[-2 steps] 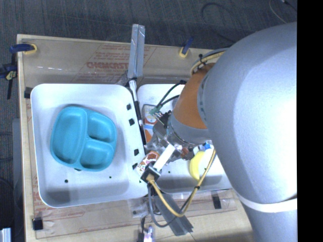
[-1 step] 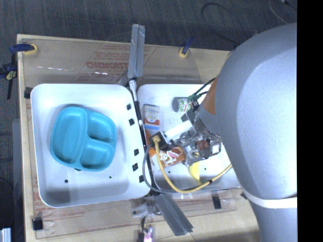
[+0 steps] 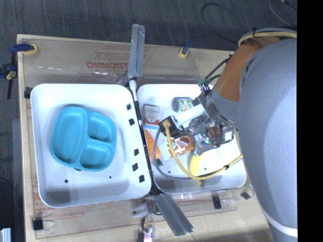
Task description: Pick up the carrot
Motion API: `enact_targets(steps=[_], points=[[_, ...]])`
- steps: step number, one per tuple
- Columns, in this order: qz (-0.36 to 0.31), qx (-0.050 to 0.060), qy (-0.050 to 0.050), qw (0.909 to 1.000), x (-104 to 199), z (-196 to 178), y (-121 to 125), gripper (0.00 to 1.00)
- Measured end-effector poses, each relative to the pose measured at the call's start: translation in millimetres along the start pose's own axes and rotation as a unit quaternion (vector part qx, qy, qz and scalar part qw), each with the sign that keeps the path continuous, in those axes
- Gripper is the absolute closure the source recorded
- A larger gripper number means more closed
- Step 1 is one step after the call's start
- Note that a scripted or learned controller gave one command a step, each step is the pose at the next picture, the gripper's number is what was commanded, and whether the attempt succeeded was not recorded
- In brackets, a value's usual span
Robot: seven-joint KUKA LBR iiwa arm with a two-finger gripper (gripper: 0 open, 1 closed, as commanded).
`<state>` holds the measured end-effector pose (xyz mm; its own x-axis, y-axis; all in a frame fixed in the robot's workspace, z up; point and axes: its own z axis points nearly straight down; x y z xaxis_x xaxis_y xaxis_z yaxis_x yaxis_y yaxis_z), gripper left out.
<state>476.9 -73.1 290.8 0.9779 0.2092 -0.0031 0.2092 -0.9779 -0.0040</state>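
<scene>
Tool, grip state unclear, just right of carrot along right bin's left wall.

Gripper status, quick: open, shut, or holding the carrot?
Gripper: low over the right bin; open or shut cannot be told. The carrot lies by the bin's left wall, not held.

Red block lettering runs across the clear sheet covering the wooden bench behind the two white bins, printed upside down from the camera's side and too faint to be read with certainty. A small printed label shows on the can in the right bin, and a carton beside it carries print, but neither is legible at this size.
</scene>
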Motion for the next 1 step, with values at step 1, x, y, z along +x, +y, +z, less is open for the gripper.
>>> enact_targets(steps=[1], points=[[-0.13, 0.001, -0.002, 0.9915, -10.3, 90.8, 41.5, 1.0]])
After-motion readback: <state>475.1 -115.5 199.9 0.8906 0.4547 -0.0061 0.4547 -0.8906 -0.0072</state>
